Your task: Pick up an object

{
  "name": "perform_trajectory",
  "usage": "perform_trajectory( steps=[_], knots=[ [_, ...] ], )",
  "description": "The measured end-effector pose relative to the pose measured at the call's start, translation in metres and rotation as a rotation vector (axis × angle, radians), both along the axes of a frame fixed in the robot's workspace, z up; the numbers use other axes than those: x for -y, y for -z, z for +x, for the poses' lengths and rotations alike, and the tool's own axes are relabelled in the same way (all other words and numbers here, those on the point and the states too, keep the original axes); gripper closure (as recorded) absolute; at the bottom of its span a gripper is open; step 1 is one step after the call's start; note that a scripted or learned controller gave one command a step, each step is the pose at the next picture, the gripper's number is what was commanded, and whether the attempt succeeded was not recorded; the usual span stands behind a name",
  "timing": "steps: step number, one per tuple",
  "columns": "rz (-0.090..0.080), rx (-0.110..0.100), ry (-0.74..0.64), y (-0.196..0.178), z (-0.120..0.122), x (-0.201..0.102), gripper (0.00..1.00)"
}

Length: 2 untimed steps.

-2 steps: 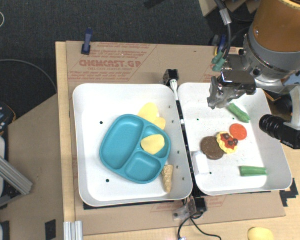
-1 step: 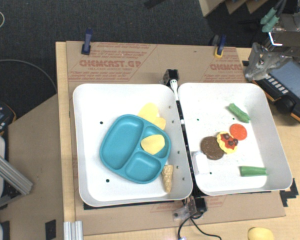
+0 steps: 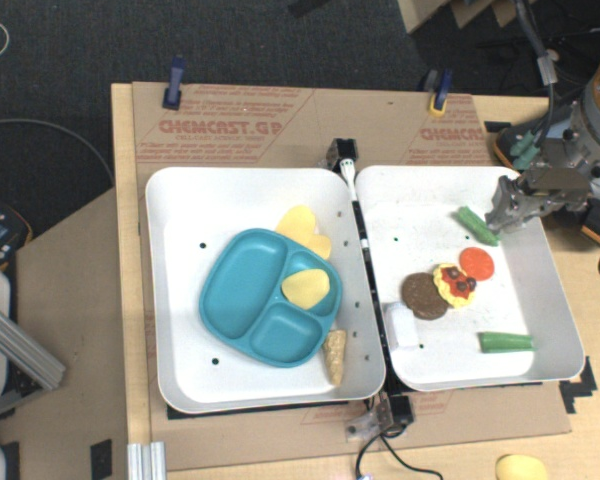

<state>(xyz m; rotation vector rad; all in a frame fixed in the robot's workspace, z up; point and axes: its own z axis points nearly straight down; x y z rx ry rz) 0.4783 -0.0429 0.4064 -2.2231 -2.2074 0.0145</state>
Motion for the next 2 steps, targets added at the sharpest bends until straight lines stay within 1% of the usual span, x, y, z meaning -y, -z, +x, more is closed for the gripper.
perform_trajectory(
  steps=[1, 2],
  knots=[
    [0.004, 0.03, -0.017, -0.124, 0.001, -0.078, 1.0],
    [0.002, 0.017, -0.013, -0.129, 0.001, -0.134, 1.0]
  ],
)
